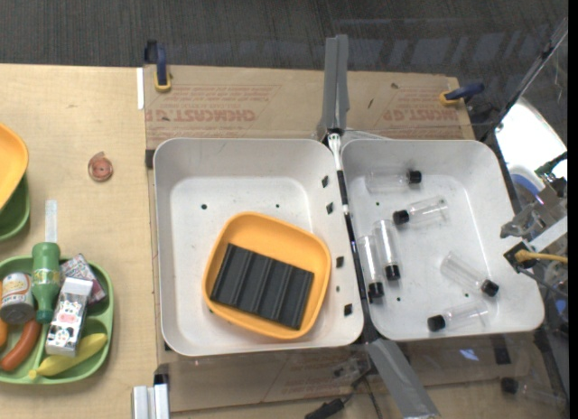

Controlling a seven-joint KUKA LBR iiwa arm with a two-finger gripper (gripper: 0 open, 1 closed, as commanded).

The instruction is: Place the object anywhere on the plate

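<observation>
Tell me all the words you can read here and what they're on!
"CHEMCAST", printed upside down in red, twice over: on the cardboard sheet behind the bins.
Carton and can on the green tray: their labels are too small to read.
Vials in the right bin: no writing I can see.

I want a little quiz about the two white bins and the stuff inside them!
1. True or false: the square orange plastic plate lies in the left shallow white bin.
2. What lies on the plate? A) a green bottle B) a ridged black rectangular block C) a banana
3. Fill in: the clear plastic vials with black caps lie in the ____ shallow white bin.

Key: 1 true; 2 B; 3 right.
</observation>
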